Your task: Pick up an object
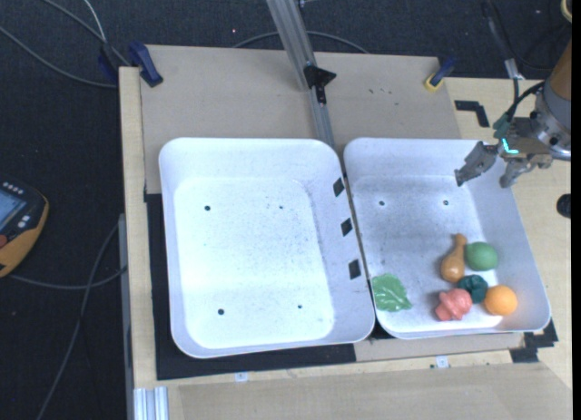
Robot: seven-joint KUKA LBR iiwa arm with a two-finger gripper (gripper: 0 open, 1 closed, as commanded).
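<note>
Two white bins side by side on a tan table (227, 92): left bin (182, 173) and right bin (399, 169). Grey arm (556, 101) reaching in from the right, over the far right edge of the right bin. Fingers (495, 166) spread wide apart, one dark tip pointing down to the left, the other just beside it on the right. Nothing between them.

All toys well below the fingers, bunched in the near right corner of the right bin. Orange-brown pear-shaped toy (453, 259) nearest to the fingers, standing tilted. Green ball (482, 256) touching its right side. Dark teal toy (472, 284) just under those two. Pink lumpy toy (453, 304) down from that, on the left. Orange ball (500, 300) on the right, next to the teal one. Green leafy toy (391, 293) off to the left of the bunch, near the wall between the bins, lying flat.

Silver pole (290, 33) slanting up past the top of the table, far left of the fingers.
</note>
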